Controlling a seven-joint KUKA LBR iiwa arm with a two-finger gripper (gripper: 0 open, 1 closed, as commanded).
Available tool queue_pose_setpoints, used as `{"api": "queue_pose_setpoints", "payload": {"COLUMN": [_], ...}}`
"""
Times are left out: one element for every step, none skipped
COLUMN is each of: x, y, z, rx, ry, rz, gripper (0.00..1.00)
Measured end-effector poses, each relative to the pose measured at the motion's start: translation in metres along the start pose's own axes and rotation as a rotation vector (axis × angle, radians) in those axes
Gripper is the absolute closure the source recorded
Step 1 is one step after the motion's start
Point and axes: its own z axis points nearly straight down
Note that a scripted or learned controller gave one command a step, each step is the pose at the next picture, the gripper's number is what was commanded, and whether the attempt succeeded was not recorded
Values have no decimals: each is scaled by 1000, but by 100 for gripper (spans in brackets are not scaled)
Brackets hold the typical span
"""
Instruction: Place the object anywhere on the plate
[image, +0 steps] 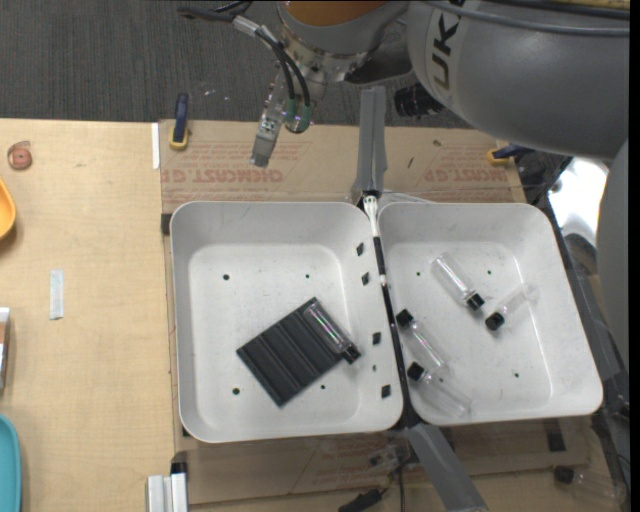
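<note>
Up high at the back, over the brown cardboard sheet (440, 165) and well away from both bins: the grey two-finger gripper (268, 128), hanging under the big grey arm with the orange band (330, 12). Too small and blurry to tell whether spread or pressed together. Nothing seen in its grip. Probably up there to keep out of the way and not bump anything.

Down in the shallow white left bin (200, 250): a flat black ribbed plate (285, 355), lying turned at a slant. On its upper right edge, a small clear plastic tube with a black cap (333, 333), lying along that edge with the cap end poking just past the corner. Looks like the job is done, since anywhere on the plate counts. Round, though, and so near the edge, so could roll off.

In the shallow white right bin (560, 300): more clear tubes with black caps (455, 282), lying loose, well apart from the plate.
</note>
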Motion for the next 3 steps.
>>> {"api": "queue_pose_setpoints", "payload": {"x": [30, -11, -11], "y": [-12, 3, 4], "z": [-53, -52, -52], "rx": [-2, -1, -1], "ry": [-2, -2, -3], "rz": [-129, -219, -330], "gripper": [100, 100, 100]}}
